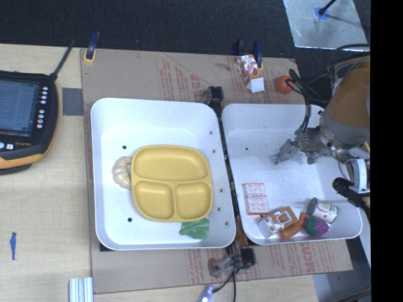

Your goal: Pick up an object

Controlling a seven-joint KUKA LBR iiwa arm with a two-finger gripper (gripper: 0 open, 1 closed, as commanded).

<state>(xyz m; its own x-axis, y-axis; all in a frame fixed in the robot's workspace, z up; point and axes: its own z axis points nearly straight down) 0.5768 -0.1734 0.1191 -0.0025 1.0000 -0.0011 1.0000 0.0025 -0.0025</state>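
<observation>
My gripper [296,155] hovers over the upper right part of the right bin [252,121], open, with its two fingers spread and nothing between them. Below it, along the bin's front, lie a red-and-white packet [254,198], a small carton [277,220], an orange carrot-like piece [293,227], a purple item [317,227] and a white cup [326,212]. The left bin [113,115] holds a yellow divided tray [171,182], with a beige item [121,172] at its left and a green item [195,229] at its front.
A small carton [250,71] and an orange ball [284,84] sit on the cardboard behind the right bin. A teach pendant [22,118] lies at the far left. The orange-banded arm [349,102] fills the right edge.
</observation>
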